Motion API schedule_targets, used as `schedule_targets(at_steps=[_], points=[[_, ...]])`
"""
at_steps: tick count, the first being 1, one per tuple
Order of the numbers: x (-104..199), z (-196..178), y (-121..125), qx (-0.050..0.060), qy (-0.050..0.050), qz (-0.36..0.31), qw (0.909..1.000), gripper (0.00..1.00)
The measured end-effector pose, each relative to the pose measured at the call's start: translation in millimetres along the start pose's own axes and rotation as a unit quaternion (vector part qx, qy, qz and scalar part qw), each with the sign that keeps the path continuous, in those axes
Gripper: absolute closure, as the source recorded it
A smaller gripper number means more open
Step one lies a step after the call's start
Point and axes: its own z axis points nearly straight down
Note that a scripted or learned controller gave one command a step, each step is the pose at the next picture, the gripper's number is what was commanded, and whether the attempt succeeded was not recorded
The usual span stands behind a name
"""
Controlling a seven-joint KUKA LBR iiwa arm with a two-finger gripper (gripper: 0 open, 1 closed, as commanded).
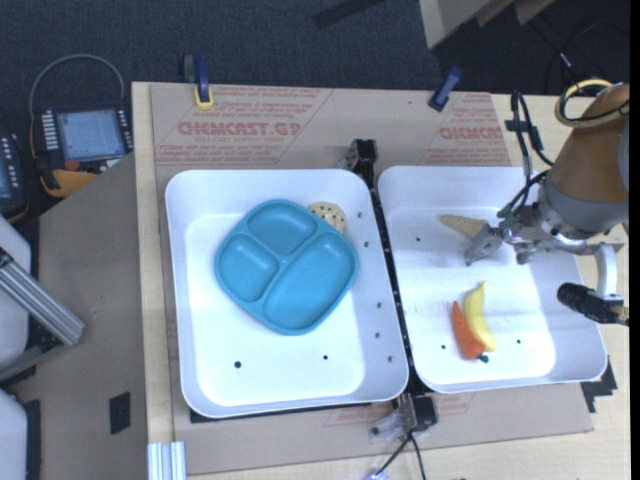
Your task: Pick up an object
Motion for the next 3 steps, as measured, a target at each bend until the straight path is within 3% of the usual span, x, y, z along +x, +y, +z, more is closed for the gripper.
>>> schedule_targets(at_steps=[1, 2, 3], points=[[1, 37, 0, 0.001, 0.000, 0.000, 1.0000, 0.00], [0, 25, 0, -0.001, 0.000, 0.000, 1.0000, 1.00], [4, -34, 9, -0.004, -0.002, -0.001, 1.0000, 1.00]])
